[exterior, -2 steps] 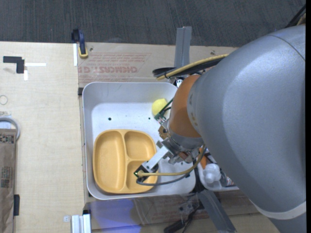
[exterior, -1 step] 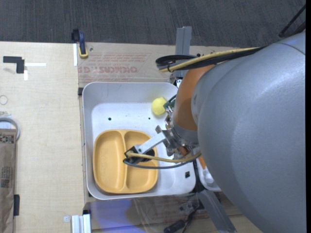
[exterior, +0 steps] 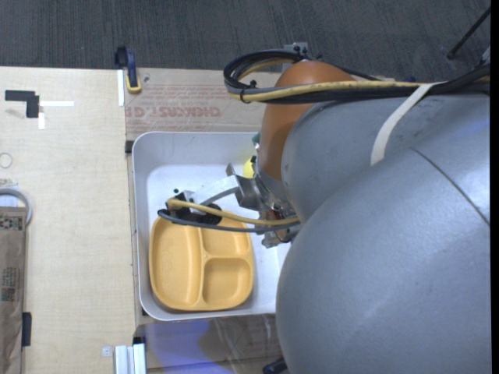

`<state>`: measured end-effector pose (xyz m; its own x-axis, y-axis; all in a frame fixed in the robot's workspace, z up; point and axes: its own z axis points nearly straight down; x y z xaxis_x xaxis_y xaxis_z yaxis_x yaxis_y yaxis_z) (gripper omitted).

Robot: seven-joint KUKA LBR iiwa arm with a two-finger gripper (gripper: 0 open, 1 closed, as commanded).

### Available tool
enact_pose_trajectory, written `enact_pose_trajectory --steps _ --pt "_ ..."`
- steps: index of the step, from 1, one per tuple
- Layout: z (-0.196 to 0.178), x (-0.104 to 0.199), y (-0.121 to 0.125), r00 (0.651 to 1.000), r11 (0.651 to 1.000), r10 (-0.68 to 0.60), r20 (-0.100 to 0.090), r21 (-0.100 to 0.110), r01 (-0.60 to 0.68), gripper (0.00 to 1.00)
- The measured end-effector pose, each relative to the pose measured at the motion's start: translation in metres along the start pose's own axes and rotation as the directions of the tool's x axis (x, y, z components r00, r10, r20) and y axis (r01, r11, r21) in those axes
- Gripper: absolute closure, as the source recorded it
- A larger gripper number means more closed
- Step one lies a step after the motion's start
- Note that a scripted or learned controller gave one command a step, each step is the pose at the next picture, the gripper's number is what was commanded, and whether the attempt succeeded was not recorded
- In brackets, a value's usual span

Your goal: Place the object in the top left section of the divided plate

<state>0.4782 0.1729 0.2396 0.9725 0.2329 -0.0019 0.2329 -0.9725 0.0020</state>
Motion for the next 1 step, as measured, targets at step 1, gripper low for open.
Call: enact_pose_trajectory --steps 1 --pt "-0.0499 -0.0044 0.0197 0.995 0.995 -0.103 -0.001 0.0 0.103 1.0"
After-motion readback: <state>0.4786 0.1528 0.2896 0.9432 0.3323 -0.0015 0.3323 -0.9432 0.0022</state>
